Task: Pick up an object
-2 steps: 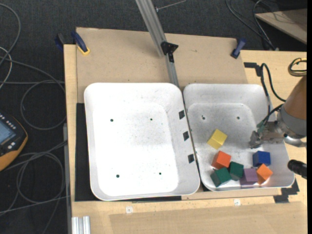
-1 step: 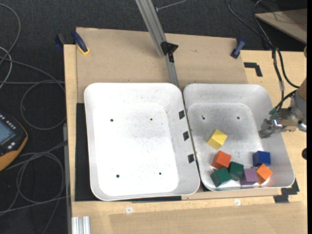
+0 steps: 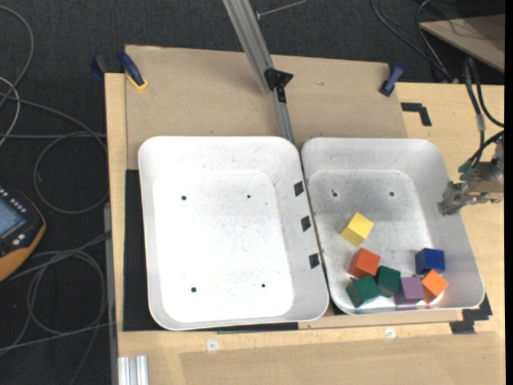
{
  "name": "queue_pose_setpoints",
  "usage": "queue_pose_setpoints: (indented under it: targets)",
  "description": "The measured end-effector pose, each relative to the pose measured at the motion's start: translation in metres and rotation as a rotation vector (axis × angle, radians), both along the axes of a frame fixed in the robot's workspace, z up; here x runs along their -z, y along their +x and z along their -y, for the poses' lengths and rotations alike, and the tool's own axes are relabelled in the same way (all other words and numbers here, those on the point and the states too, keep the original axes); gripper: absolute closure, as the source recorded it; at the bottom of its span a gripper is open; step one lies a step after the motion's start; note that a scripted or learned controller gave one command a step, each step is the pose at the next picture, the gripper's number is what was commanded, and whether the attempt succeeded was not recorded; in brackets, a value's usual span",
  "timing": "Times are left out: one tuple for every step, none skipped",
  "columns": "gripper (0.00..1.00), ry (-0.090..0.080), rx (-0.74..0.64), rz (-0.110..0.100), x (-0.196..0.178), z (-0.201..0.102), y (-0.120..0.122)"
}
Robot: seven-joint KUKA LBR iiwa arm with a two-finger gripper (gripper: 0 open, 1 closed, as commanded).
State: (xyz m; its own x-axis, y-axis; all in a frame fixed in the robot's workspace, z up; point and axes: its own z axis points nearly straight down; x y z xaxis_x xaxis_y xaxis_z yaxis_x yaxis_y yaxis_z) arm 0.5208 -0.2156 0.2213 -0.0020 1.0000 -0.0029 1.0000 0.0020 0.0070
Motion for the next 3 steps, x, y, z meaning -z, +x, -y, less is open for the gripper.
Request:
queue_pose_setpoints:
  targets:
    - [1.0,0.006,-0.005,-0.006,-0.014,-0.054,-0.002]
    - [1.0,0.007,-0.005,-0.008,-0.022,-0.106,-0.011]
    - [1.0,0.006,-0.005,-0.009,-0.017,-0.161,-0.02]
